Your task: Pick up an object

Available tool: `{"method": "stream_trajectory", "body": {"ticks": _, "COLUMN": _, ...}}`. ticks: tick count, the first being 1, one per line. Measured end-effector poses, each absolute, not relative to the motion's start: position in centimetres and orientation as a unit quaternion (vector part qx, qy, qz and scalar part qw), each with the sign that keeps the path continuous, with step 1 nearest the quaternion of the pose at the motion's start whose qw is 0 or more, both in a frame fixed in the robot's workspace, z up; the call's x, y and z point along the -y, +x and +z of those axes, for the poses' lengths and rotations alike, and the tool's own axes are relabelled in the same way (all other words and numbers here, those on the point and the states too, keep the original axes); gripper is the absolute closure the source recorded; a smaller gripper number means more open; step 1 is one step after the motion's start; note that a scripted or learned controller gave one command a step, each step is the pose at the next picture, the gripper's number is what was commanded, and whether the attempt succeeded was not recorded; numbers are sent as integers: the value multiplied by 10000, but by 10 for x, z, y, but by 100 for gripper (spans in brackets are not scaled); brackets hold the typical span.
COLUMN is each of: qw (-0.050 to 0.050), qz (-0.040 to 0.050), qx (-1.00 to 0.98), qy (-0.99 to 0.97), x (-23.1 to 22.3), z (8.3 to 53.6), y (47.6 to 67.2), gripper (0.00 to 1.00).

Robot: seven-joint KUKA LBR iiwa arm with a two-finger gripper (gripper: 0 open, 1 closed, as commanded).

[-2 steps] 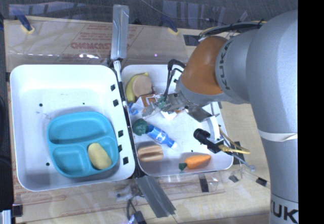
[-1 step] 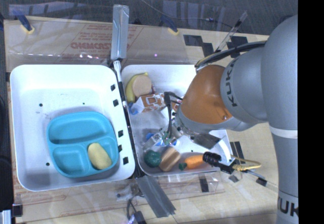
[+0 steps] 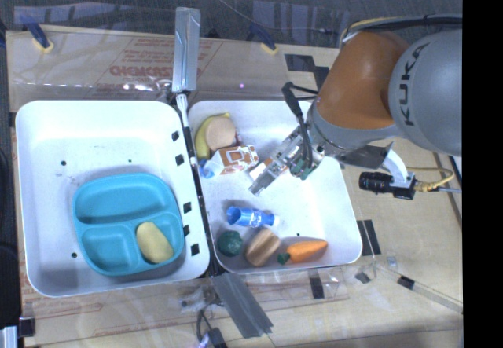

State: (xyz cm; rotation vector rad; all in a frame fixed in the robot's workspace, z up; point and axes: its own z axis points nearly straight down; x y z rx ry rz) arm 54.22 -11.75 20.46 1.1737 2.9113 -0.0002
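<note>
Pincer first — we see it low over the right bin, its pale fingers pointing toward the left, just beside a small orange-and-white carton. Whether those fingers are open or closed, we cannot tell from this slant, and nothing shows between them.

Now we sweep from the left. The left bin holds a blue divided tray, and a yellow potato-like lump sits in the tray's near right compartment.

Over the divider into the right bin: at the far left corner lies a banana with a tan piece against it, the carton just near of that. Toward the near side we spot a blue bottle lying on its side, then along the near wall a dark green ball, a brown bun-like piece and an orange carrot — all close together.

On the right, the grey arm with its orange band hangs over the bin's far right corner.
</note>
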Motion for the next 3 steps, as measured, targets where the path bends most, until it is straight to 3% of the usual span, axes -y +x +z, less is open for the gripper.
{"method": "stream_trajectory", "body": {"ticks": 1, "qw": 15, "qz": 0, "qx": -9632, "qy": 2687, "x": 114, "z": 237, "y": 535, "gripper": 0}}
{"method": "stream_trajectory", "body": {"ticks": 2, "qw": -28, "qz": -12, "qx": -8373, "qy": 5468, "x": 84, "z": 189, "y": 477, "gripper": 0}}
{"method": "stream_trajectory", "body": {"ticks": 3, "qw": -6, "qz": -5, "qx": -9027, "qy": 4303, "x": 94, "z": 198, "y": 477, "gripper": 0}}
